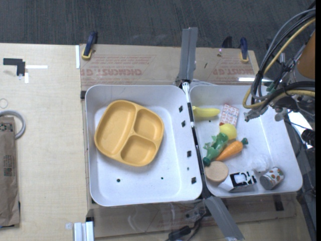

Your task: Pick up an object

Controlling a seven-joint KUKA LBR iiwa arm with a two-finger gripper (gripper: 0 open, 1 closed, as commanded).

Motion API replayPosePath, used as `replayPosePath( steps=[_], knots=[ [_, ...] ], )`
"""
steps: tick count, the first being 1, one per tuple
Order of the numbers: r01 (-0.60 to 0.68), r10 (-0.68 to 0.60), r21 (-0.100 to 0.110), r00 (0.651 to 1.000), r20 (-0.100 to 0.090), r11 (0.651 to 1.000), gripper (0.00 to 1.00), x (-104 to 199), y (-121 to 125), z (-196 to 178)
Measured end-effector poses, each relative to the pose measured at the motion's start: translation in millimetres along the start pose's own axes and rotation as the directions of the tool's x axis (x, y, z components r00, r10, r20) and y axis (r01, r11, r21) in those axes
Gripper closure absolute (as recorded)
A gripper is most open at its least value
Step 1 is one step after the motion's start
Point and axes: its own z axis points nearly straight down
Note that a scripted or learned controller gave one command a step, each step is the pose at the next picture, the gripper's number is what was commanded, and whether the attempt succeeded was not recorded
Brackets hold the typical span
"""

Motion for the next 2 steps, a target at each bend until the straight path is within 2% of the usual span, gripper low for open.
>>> replayPosePath(
  steps=[1,2],
  knots=[
    [-0.068,0.068,0.002,0.998,0.0,0.998,0.0,17.3,-43.5,107.3],
    [0.064,-0.064,0.0,0.998,0.0,0.998,0.0,30.0,-15.5,174.0]
  ],
)
